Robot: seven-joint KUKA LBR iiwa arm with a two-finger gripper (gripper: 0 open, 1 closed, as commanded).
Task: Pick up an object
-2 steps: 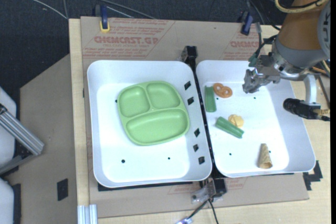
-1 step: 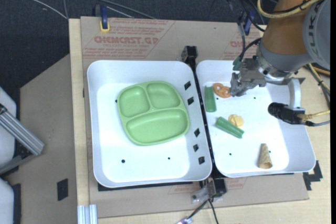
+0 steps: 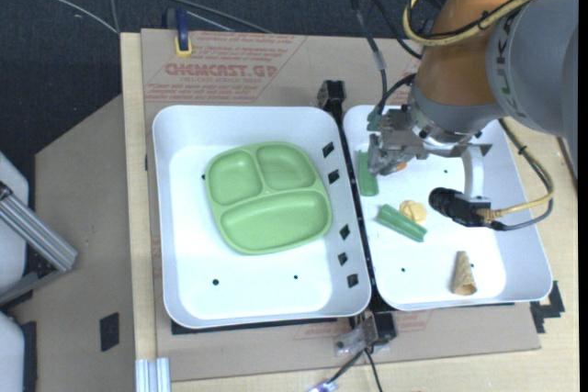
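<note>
My gripper (image 3: pixel 386 157) hangs over the left side of the right bin (image 3: pixel 514 271), under the grey wrist with its orange band. Directly below it, against the bin's left wall, a slim green stick (image 3: pixel 367 178) runs lengthwise; I cannot tell whether the gripper touches it. A flat green bar (image 3: pixel 401 222) lies slanted a little nearer, with a small yellow piece (image 3: pixel 415 210) against its upper end. A tan cone (image 3: pixel 463 274) rests near the bin's front right corner.
The left bin (image 3: pixel 184 271) holds a light green divided plate (image 3: pixel 268 196) in its middle. The ridge where the two bins meet runs just left of the gripper. Cables trail across the dark floor behind the bench.
</note>
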